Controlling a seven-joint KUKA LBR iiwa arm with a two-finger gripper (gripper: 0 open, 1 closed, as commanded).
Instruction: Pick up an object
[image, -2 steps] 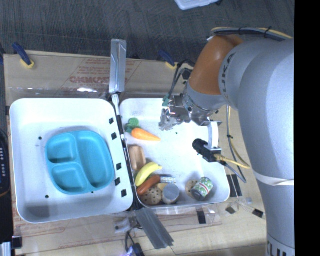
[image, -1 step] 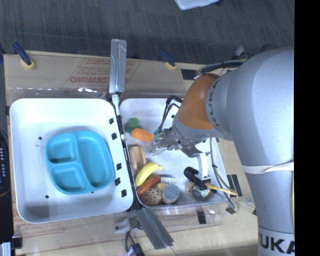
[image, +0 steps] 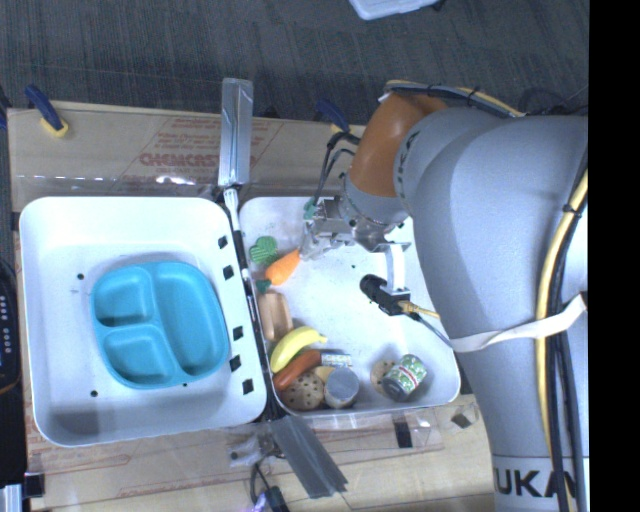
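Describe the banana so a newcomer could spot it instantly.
Look in the right-hand white bin, at the cluster of toy food along its left wall. The banana lies low in that pile, just below a tan bread roll. It is the only yellow, curved piece there.

We count two white bins: the left bin (image: 50, 330) and the right bin (image: 330, 300). We see one blue divided tray (image: 155, 322). We count one carrot (image: 283, 267), one banana (image: 295, 345), one cookie (image: 307, 390) and two cans, one green-labelled (image: 405, 377), one grey (image: 342, 386).
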